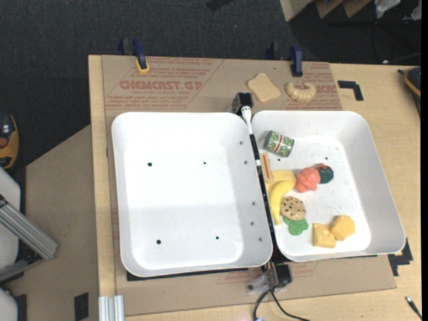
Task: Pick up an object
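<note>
**A:** Which object is a good one to pick up?

**B:** All the candidates lie in the right bin [376,179], mostly towards its left and near side. I would take the small green can [279,143]. It lies on its side near the far-left part of that bin, apart from the other things, so there is free floor around it.

**A:** How should the arm approach it?

**B:** I think from straight above, closing across the round body and not along it. The can looks hard and smooth, so a grasp off the middle may let it roll away.

**A:** And the yellow banana [279,186]?

**B:** It is curved and looks like glossy plastic, but it lies just beside the wall between the bins. The speckled cookie [292,208] touches its lower end. There is little room there, so it seems more risky.

**A:** What about the rest?

**B:** The red fruit [307,179] is round and touches a dark green piece [326,174]. The pale yellow block [324,236] and the orange chunk [344,227] lie close together at the near side; they have flatter faces, which may hold better. The small green leafy piece [298,226] looks thin and low, difficult to catch.

**A:** And the left bin [134,139]?

**B:** I see just its white floor with a few dark dots. A toast slice [263,87] and a pastry [301,91] lie on the table [100,112] behind the bins.
</note>
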`<state>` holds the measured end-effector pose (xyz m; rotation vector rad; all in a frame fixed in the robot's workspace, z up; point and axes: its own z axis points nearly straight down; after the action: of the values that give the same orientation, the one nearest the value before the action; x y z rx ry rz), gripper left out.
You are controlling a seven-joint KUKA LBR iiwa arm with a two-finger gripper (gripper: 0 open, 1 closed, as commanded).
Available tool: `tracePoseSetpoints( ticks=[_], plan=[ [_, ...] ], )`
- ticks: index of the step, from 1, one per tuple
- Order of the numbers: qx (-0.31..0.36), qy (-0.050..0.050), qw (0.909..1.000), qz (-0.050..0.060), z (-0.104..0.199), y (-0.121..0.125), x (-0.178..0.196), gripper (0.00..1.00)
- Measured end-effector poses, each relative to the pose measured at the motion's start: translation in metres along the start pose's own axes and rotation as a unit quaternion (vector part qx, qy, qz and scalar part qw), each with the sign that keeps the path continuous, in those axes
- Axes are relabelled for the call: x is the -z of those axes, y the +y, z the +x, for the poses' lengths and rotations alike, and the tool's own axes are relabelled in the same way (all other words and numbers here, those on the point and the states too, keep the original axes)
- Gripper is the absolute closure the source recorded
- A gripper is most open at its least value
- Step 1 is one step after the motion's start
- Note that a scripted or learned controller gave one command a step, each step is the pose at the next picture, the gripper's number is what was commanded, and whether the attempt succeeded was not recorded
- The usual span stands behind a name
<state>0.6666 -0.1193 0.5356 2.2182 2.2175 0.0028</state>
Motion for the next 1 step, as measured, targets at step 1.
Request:
tracePoseSetpoints(
  ticks=[1],
  plan=[
    [0.000, -0.001, 1.0000, -0.003, 0.0002, 0.0005, 0.0116, 1.00]
  ],
)
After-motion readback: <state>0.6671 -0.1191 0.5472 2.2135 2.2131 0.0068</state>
